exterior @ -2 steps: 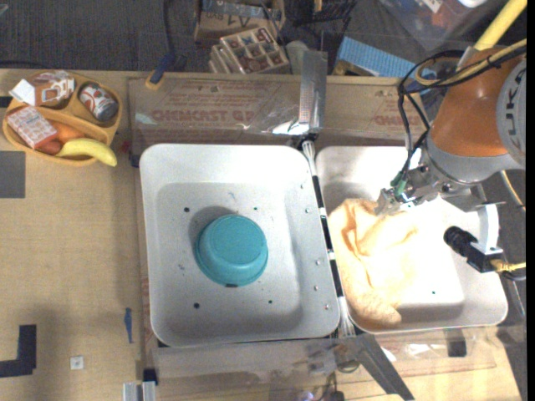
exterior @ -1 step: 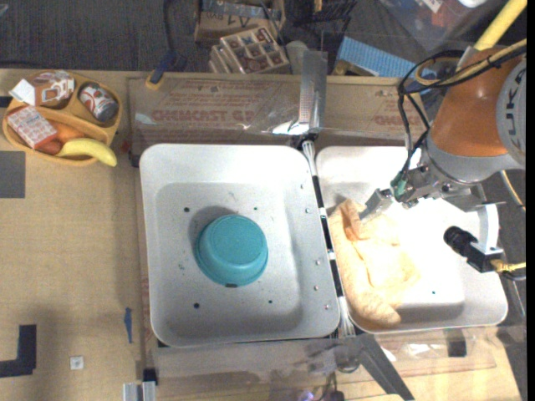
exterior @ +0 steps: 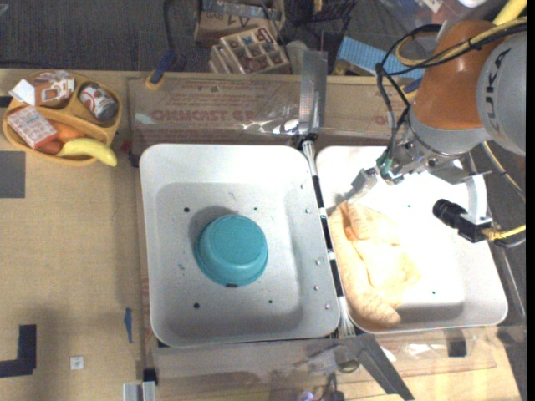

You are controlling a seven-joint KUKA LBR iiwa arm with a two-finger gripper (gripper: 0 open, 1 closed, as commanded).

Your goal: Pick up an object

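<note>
Camera view: pale crumpled cloth [exterior: 378,261]

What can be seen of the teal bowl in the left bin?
The teal bowl lies upside down, its round base facing up and its wider rim on the floor of the left bin, near the middle. It looks like smooth, matte plastic, one plain colour, with no marks or damage visible. Nothing else touches it; it stands apart from the bin walls. The gripper is over the right bin, well away from it.
</note>
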